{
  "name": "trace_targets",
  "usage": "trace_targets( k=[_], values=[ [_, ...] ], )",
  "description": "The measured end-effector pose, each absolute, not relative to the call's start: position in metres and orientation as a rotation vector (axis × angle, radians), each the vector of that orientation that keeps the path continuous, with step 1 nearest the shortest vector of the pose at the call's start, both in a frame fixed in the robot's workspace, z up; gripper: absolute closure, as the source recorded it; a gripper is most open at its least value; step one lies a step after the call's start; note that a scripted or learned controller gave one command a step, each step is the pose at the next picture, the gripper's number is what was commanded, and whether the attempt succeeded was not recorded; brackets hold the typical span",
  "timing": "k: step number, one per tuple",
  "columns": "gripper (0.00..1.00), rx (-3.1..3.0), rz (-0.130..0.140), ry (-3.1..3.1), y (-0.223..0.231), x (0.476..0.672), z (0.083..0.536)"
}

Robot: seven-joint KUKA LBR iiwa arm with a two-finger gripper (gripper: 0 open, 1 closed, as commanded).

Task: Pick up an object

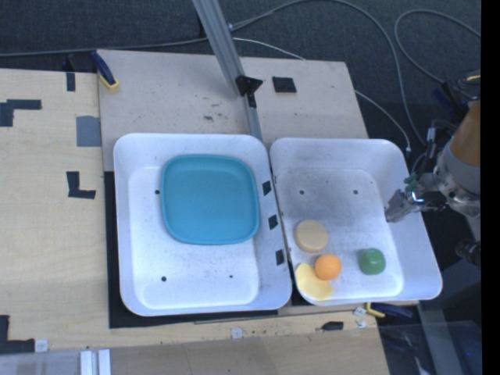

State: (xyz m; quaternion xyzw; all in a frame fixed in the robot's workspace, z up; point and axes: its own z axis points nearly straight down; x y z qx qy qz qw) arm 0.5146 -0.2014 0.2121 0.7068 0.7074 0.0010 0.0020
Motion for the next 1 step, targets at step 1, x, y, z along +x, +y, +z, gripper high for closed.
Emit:
trace_targets(
  k=[1],
  values=[
    [1.0,2.218,0.003,2.22,-0.2014,0.5154,0.2642]
  ],
)
